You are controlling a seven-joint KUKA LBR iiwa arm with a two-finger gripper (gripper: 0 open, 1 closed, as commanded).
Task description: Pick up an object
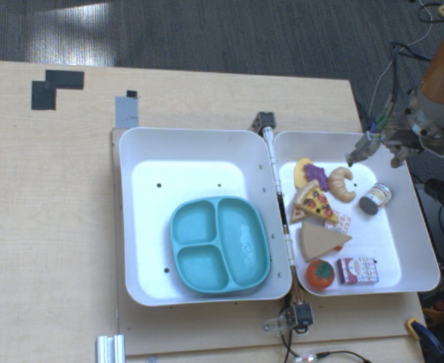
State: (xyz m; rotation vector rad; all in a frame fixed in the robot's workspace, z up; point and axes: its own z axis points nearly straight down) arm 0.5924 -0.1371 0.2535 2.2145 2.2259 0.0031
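- Pale wooden bench top (pixel 48 203) under my camera, dark carpet beyond its far edge, two shallow white plastic bins side by side on it.
- Left white bin (pixel 142 225) holds a turquoise three-compartment plastic plate (pixel 220 243).
- Right white bin (pixel 411 233) holds the candidates: a tan toy croissant (pixel 343 184), a purple toy grape bunch (pixel 316 176), a toy pizza slice (pixel 313 202), a tan wedge (pixel 321 240), a red-orange toy tomato (pixel 320 274), a small red-and-white carton (pixel 356 270), a small silver can (pixel 374 198).
- My two-finger gripper (pixel 376 150) hangs over the right bin's far edge, its dark fingers spread apart, nothing between them.
- I judge the croissant the nearest target, just left of and nearer than the fingertips. It is probably light, rigid plastic; I would pinch across its thick middle.
- The can looks smooth and would likely roll or slip; the carton's flat sides should grip well.
- Printing on the carton is too small for me to read.
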